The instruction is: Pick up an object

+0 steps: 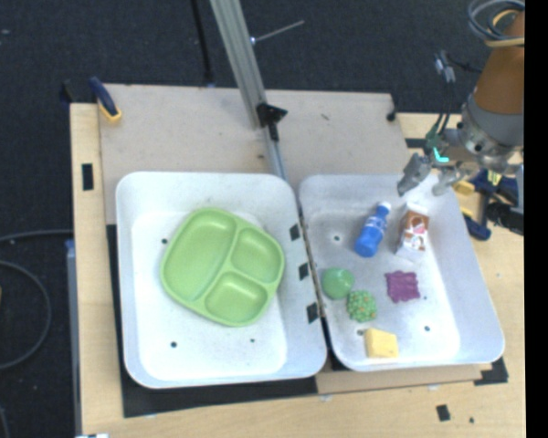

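Arm's jaws (pixel 429 177) (spread, holding nothing) hover over the right bin (pixel 475 272) above a small carton (pixel 414 231).

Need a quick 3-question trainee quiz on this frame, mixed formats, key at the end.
1. True or false: the green three-compartment plastic plate lies in the right white bin.
2. Which object sits nearest the claw? A) yellow block B) small white carton C) purple lump
3. Fill in: the blue bottle has a ____ cap.

Key: 1 false, it lies in the left white bin; 2 B; 3 white.
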You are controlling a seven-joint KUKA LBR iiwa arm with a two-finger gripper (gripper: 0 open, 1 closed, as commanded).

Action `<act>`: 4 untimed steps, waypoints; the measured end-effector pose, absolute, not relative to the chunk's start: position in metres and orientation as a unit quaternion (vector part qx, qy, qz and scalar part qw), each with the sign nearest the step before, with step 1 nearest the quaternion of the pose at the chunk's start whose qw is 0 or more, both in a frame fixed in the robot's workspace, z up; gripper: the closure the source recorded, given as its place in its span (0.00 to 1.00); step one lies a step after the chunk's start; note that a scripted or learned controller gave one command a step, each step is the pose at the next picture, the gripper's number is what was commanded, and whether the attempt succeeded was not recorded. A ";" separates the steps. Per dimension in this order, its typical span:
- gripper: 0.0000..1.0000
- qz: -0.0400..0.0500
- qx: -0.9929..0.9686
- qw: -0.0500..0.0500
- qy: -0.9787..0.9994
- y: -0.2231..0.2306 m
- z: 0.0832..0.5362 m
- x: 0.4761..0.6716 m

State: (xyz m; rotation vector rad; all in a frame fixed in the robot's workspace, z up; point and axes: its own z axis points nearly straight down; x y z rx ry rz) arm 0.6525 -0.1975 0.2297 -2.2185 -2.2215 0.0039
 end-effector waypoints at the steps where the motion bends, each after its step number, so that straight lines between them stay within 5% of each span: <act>1: 0.00 0.000 -0.706 -0.001 -0.708 -0.198 0.232 0.654; 3: 0.00 -0.003 -0.706 -0.008 -0.708 -0.198 0.141 0.669; 4: 0.00 0.000 -0.705 -0.001 -0.709 -0.200 0.101 0.670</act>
